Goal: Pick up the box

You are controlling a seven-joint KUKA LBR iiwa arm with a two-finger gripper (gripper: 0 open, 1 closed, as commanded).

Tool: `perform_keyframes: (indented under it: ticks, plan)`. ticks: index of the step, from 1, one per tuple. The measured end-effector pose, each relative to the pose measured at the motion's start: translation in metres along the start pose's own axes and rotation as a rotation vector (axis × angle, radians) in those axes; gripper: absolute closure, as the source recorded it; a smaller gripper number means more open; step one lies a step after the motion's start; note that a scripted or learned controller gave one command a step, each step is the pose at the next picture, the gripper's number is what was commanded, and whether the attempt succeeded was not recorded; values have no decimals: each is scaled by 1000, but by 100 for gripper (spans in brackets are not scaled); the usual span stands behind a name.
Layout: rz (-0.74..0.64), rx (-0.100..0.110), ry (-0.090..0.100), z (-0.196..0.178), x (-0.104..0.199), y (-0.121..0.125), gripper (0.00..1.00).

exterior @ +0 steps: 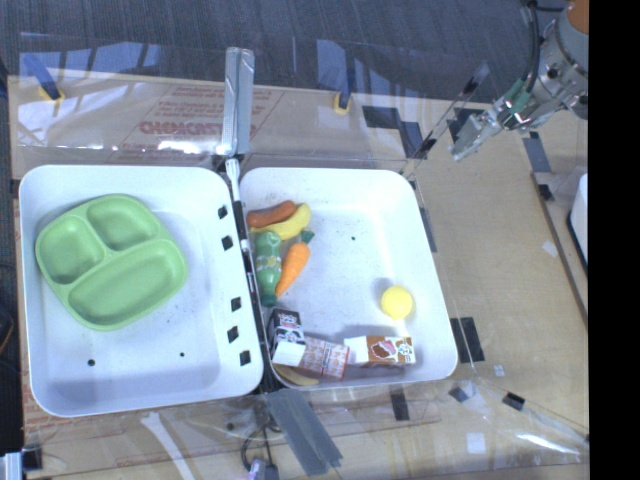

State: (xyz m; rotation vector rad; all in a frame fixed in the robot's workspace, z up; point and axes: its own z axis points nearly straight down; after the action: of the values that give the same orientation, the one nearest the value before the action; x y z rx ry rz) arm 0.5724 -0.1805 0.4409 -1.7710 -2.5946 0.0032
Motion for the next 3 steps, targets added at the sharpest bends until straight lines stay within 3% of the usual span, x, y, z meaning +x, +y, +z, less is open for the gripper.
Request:
perform_keyframes:
  ticks: [1, 2, 3]
  plan:
    - [-493, -1, 0, 0, -39, 77, 100]
    - [-654, 0, 2, 4, -24, 69, 100]
    - [-1010, -1, 1, 33, -48, 50, 100]
